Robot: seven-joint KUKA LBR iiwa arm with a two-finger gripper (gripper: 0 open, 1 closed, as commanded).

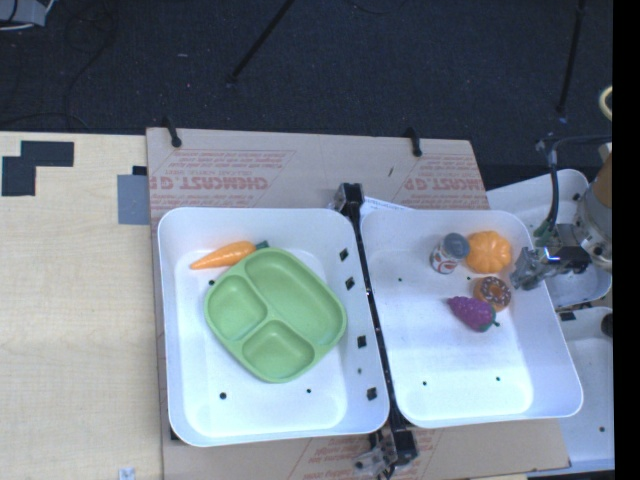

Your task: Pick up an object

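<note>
dark carpet and a few cables lie behind the table, whose pale wooden top carries a cardboard sheet and two shallow white bins side by side.

taking the right bin as the landmark: the hand sits at its right wall, about level with the cluster of small toys in its upper right part, and whether it is spread or pressed together i cannot tell, since it is small and blurred against the rim. nothing is visibly between its tips.

the likeliest thing to pick is one of that cluster. closest to the hand is a small round doughnut-like toy, just inside the bin's right wall. touching it on the side towards the bin's middle lies a purple grape-like toy. above these, towards the bin's far wall, sits an orange rounded toy, with a small cup-like piece with a grey top just beside it. all look like light, stiff plastic play food, probably smooth and inclined to slip or roll under a pinch. the orange toy seems best taken across its widest part; the purple one across its narrow body.

crowding is the main obstacle: the pieces touch or nearly touch, so closing on one may nudge its neighbour, and the bin's right wall leaves little room on that side.

beyond the right bin's left wall, the left bin holds a green divided plate and a toy carrot at the plate's far edge, both well apart from the hand.
</note>
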